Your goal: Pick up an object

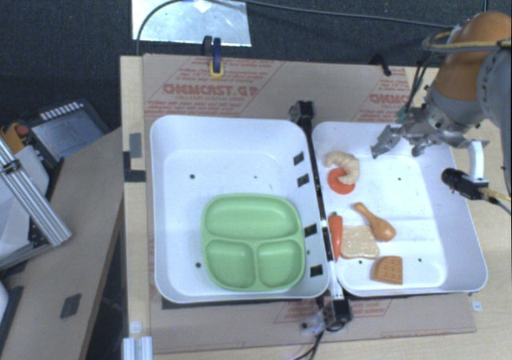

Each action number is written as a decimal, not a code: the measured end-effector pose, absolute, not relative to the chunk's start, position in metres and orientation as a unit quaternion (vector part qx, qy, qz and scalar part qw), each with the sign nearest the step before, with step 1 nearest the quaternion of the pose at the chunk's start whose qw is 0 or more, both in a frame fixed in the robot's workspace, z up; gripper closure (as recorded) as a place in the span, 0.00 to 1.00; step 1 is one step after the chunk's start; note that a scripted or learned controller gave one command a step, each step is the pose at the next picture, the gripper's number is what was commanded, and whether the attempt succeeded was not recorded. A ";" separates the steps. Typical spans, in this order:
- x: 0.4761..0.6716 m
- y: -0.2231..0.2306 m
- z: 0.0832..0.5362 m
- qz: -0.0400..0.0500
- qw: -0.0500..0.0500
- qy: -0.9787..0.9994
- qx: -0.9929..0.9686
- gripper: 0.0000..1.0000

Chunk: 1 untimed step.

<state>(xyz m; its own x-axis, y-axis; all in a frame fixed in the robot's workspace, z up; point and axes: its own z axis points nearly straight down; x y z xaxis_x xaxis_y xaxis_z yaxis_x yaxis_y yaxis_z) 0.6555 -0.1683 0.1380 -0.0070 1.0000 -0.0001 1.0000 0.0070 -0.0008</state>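
Note:
In the right bin (456,230) lie several toy foods: a pale croissant (343,161), a red tomato slice (342,181), an orange drumstick (376,222), a slice of bread (358,243), a brown waffle square (389,270) and a red-orange carrot (336,234) by the left wall. My gripper (402,141) hangs over the bin's far part, right of the croissant and apart from it. Its fingers are spread, with nothing between them.
The left bin (184,150) holds a green divided plate (253,240) at its near right. A black divider with clips (314,190) runs between the bins. A grey device (68,133) and metal rail (32,198) stand off the bench at left.

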 end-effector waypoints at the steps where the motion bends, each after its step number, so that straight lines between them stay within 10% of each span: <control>1: 0.656 -0.168 0.087 0.000 -0.001 -0.710 -0.704 0.00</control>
<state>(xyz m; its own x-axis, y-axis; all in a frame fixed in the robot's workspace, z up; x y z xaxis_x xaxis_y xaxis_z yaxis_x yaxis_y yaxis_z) 0.6561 -0.1677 0.0871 -0.0075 1.0000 -0.0007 1.0000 0.0075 0.0008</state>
